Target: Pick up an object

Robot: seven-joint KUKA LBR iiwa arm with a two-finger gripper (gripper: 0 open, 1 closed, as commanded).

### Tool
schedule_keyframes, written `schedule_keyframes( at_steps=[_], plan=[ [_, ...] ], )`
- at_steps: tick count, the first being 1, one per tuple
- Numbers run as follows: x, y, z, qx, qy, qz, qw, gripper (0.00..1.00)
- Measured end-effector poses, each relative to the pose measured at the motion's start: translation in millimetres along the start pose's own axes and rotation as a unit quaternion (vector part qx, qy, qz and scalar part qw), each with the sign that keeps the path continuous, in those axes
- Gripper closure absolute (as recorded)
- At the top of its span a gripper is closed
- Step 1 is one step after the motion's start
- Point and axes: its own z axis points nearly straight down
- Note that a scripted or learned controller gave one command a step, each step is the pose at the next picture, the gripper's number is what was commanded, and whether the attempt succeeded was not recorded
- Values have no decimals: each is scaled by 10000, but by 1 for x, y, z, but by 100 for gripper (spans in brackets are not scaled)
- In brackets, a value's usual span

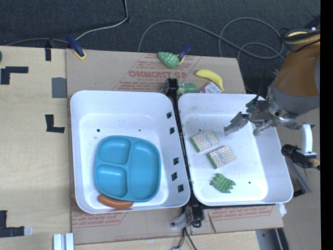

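My gripper [244,125] hangs over the right part of the right bin [270,189], open, with nothing between its fingers. Left of and below it in that bin lie two patterned square pads, one [204,140] nearer the bin's middle and one [221,156] just below it. A green leafy toy [222,182] rests closer to the bin's front wall. The left bin [83,139] holds a blue divided plate [127,167] and an orange sausage-shaped toy [114,202] at the plate's front edge.
Behind the bins on the cardboard lie a yellow banana [210,78], a green toy [168,59] and a small pinkish packet [210,89]. Cables run across the dark floor at the back. A black divider clamp [176,134] joins the two bins.
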Motion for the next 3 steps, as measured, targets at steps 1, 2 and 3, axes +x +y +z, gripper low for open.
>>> schedule_keyframes(
  at_steps=[1,2,3],
  plan=[
    [25,0,79,10,2,2,10000,0],
    [28,-5,138,-69,-45,18,10000,0],
    [32,-2,126,-93,-6,1,10000,100]
  ],
)
